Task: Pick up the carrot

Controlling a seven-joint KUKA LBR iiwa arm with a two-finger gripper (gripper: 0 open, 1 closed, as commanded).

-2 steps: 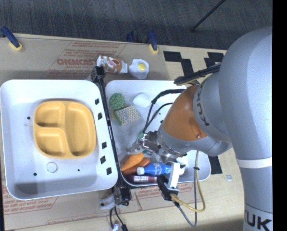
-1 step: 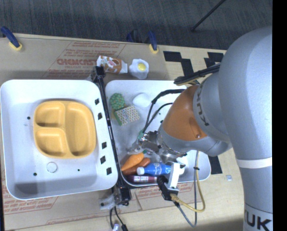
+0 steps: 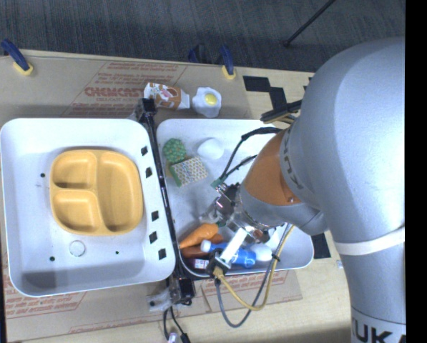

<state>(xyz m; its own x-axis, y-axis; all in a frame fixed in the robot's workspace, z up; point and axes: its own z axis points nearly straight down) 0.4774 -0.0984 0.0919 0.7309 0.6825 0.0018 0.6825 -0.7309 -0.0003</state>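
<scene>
Grey and bulky, the arm (image 3: 356, 184) reaches in over the right bin (image 3: 192, 131), its gripper (image 3: 231, 252) low at that bin's near edge. Whether its fingers are spread or closed cannot be told from above. Just left of the gripper, in the right bin's near-left corner, lies the carrot (image 3: 199, 236), apparently beside the fingers rather than between them. Left of the right bin, the other bin (image 3: 27, 141) holds a yellow divided tray (image 3: 96, 189).
</scene>
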